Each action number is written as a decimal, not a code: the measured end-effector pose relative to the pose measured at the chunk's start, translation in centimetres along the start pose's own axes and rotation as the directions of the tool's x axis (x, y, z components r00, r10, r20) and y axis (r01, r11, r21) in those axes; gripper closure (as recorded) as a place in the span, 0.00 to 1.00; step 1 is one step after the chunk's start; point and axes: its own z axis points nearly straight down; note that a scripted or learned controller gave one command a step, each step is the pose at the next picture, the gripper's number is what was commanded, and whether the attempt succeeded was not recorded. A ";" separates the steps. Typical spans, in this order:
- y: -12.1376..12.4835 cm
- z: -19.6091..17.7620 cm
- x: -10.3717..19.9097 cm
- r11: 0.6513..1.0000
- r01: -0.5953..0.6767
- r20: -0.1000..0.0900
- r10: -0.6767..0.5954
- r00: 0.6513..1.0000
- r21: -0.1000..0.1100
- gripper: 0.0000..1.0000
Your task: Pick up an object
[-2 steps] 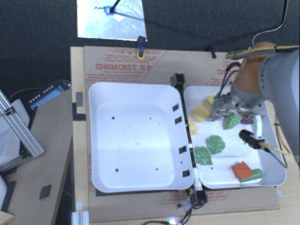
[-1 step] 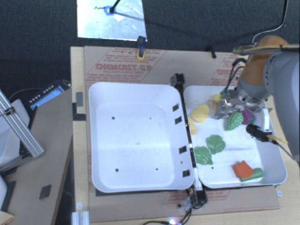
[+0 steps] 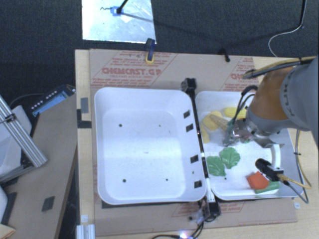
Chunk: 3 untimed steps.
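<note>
Possibly nothing will be caught: the gripper (image 3: 233, 135), its state not discernible, is set between yellow pieces (image 3: 218, 120) and green leaves (image 3: 230, 156).

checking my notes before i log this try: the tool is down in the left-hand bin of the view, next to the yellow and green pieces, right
Not quite. The camera view shows the tool down in the right-hand bin, not the left-hand one. The rest holds: it is next to the yellow pieces and the green pieces.
</note>
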 end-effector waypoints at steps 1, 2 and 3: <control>6.5 -0.2 -0.7 1.000 0.004 0.005 -0.004 1.000 -0.014 1.00; -2.9 0.0 0.5 1.000 -0.002 0.001 0.002 1.000 0.001 1.00; -1.9 -0.1 0.9 1.000 0.002 0.003 -0.002 1.000 -0.008 1.00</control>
